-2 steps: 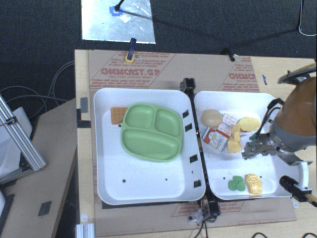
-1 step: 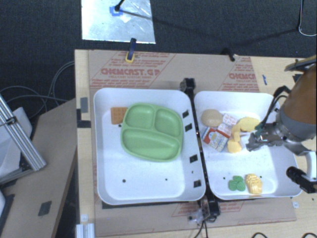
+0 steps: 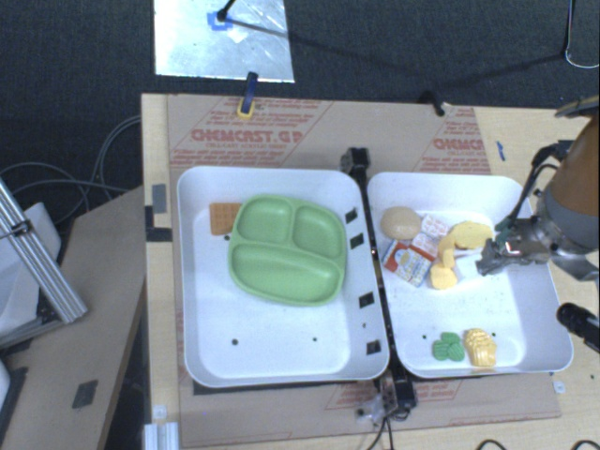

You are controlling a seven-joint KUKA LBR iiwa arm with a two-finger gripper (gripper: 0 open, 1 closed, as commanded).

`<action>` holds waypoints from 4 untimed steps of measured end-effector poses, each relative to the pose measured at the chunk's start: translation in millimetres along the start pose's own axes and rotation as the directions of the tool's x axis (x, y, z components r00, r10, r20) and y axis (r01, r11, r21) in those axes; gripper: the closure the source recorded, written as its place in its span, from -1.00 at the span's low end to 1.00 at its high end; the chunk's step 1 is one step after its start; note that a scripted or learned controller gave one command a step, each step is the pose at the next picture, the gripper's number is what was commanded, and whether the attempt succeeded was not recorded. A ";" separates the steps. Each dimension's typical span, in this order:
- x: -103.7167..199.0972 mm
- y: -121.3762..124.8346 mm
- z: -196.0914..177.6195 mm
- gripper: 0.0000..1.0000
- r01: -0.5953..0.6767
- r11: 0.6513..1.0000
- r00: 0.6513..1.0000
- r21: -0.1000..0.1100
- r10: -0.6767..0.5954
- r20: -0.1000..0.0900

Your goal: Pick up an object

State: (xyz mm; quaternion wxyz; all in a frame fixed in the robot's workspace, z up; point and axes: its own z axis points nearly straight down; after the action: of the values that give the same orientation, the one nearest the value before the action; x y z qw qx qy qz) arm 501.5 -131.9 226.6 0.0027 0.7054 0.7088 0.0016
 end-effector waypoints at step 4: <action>184.9 121.0 11.5 1.00 0.006 1.000 1.000 0.002 -0.006 -0.004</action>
State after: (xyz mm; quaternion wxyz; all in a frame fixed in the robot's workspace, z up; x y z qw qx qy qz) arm 621.7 53.6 215.6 0.0005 0.7034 0.7108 0.0024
